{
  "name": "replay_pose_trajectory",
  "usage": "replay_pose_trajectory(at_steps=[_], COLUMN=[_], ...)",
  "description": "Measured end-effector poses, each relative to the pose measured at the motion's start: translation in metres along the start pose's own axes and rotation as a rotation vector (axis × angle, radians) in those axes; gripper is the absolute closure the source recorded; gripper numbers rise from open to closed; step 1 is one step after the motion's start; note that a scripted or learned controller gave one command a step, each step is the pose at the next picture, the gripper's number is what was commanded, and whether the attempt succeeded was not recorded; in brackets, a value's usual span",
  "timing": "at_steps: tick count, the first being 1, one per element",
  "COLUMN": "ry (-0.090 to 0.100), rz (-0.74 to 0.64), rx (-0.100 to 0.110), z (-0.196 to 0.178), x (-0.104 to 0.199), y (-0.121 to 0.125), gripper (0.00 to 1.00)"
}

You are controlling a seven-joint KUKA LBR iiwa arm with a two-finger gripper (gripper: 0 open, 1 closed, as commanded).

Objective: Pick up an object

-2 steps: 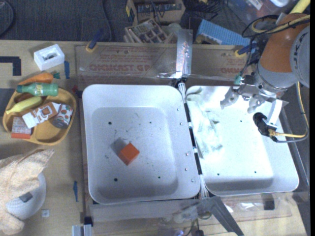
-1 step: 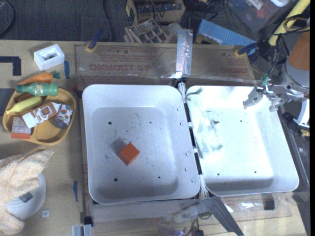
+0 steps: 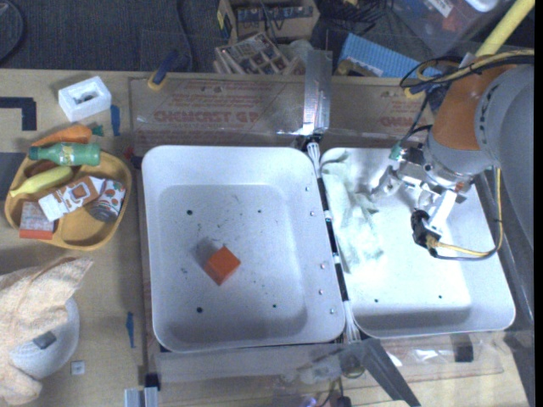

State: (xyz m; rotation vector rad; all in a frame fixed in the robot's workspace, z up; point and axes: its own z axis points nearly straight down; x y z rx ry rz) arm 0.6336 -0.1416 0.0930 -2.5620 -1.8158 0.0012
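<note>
Orange block [image 3: 223, 264] sits lower-centre in left bin [image 3: 170, 172], untouched. My gripper [image 3: 379, 185] hangs over right bin [image 3: 475, 303], frame right; grip state can't tell.

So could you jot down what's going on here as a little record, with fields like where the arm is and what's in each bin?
arm: reaches in from the right, wrist above the right bin
gripper: over the upper part of the right bin, beside a pale crumpled item
left bin: one orange block, lying apart from the gripper
object picked up: none visible between the fingers
beside the bins: yellow bowl of toy food at far left
</note>
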Motion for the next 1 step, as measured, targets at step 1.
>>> replay_pose_trajectory(at_steps=[1], ry=[-0.001], rz=[0.098], rx=[-0.004], z=[-0.0602], x=[-0.0491], y=[-0.0114], gripper=[0.0])
